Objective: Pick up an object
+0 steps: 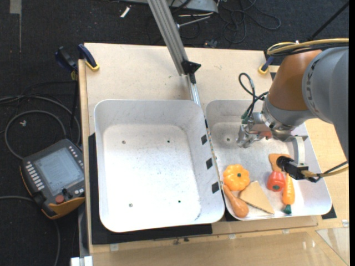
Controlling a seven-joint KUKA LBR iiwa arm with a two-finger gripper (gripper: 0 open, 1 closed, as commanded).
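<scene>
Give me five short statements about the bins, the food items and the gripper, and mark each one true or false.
1. The small orange pumpkin lies in the right bin. True.
2. The pumpkin is between the fingers of the gripper. False: the gripper is over bare bin floor, apart from the pumpkin.
3. The tan wedge lies in the left bin. False: it lies in the right bin, beside the pumpkin.
4. The carrot lies near the right bin's front right corner. True.
5. The arm reaches over the left bin. False: it is over the right bin.
</scene>
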